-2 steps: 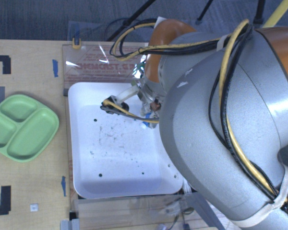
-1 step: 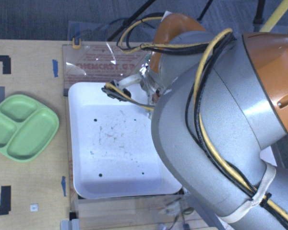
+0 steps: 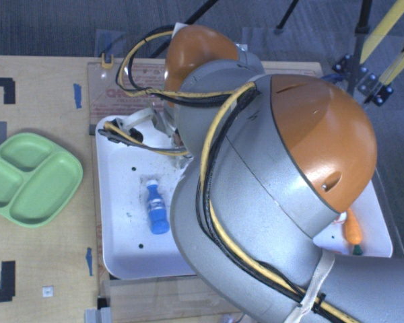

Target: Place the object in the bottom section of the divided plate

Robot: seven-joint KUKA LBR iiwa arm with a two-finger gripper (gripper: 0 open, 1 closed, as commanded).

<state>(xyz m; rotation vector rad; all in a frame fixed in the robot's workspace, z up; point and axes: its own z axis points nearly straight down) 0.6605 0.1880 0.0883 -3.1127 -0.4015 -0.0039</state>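
Observation:
A green divided plate lies on the wooden bench at the left, with two small sections at its upper left and one large section at its lower right. A small blue bottle lies in the left white bin. A toy carrot lies in the right bin, at its near right edge. My arm reaches in from the right and covers most of both bins. The gripper sits over the far end of the left bin, mostly hidden under the wrist and cables.
Yellow and black cables loop around the wrist above the bins. Black corner marks and blue tape strips lie on the bench around the plate. Tripod legs stand on the floor beyond the bench.

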